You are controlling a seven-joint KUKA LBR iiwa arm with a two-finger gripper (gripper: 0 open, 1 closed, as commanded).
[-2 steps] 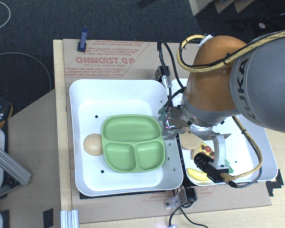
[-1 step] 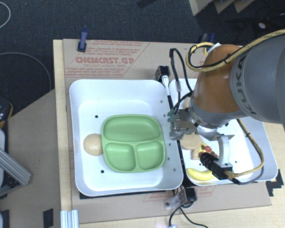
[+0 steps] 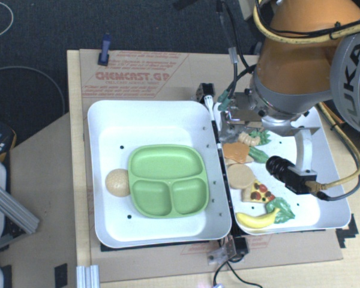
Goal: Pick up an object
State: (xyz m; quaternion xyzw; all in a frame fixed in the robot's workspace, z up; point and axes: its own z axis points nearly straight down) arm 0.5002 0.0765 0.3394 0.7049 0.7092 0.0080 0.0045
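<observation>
Just below the gripper [image 3: 247, 126] lies an orange slab [image 3: 236, 153].

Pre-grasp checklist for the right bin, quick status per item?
1. Objects in right bin: ok, banana, pizza slice, orange piece lie there.
2. Gripper over that bin: ok, at its far left corner.
3. Anything held: cannot tell.
4. Crowding: not ok, items touch near the divider.
5. Left bin: ok, green tray and round ball sit apart from the arm.
</observation>
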